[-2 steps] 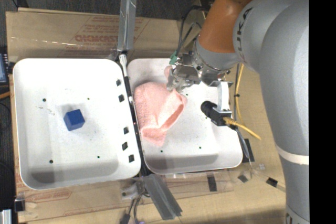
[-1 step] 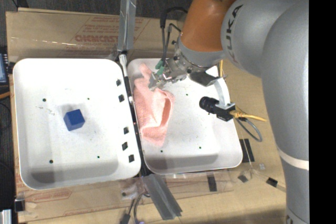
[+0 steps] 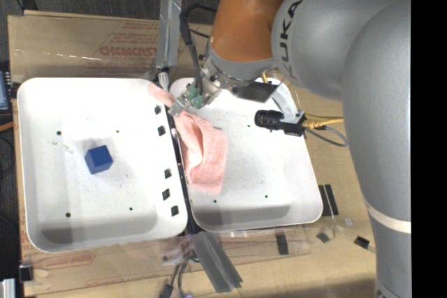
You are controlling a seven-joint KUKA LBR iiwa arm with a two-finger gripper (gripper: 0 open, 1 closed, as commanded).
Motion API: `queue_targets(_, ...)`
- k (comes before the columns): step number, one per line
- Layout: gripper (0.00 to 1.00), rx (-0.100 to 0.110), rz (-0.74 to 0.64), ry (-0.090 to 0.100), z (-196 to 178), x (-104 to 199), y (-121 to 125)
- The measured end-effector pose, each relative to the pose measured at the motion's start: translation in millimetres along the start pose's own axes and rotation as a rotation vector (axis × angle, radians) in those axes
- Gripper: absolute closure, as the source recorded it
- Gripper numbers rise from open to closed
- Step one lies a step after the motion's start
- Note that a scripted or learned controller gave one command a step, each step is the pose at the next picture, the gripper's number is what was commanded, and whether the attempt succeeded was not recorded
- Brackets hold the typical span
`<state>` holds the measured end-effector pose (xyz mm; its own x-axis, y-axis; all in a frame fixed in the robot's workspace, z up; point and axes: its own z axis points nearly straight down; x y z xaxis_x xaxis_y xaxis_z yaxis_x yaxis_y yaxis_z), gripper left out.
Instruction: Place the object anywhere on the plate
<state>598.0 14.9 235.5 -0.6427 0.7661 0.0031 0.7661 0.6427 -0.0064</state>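
A pink cloth [image 3: 202, 150] lies crumpled along the left side of the right bin [image 3: 279, 171], and its upper end reaches over the divider toward the left bin. My gripper [image 3: 190, 100] sits low at the cloth's upper end, under the orange-banded wrist [image 3: 244, 17], which hides much of it. A small white rounded rim [image 3: 179, 87], possibly the plate, peeks out just left of the gripper at the right bin's far left corner; most of it is hidden. A blue cube [image 3: 98, 158] rests alone in the left bin [image 3: 42, 115].
The arm's grey body [image 3: 363, 80] covers the right side of the scene. A black cable plug [image 3: 276, 121] and yellow wire hang over the right bin. Black clips [image 3: 166, 174] line the divider between the bins. Cardboard [image 3: 84, 38] lies behind them.
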Motion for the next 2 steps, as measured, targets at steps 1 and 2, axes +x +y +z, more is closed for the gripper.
queue_targets(1, 1.00, 0.000, -0.405, 0.000, 12.9, 28.5, 35.6)
queue_targets(2, 1.00, -0.003, -0.809, -0.003, 21.1, 62.0, 70.2)
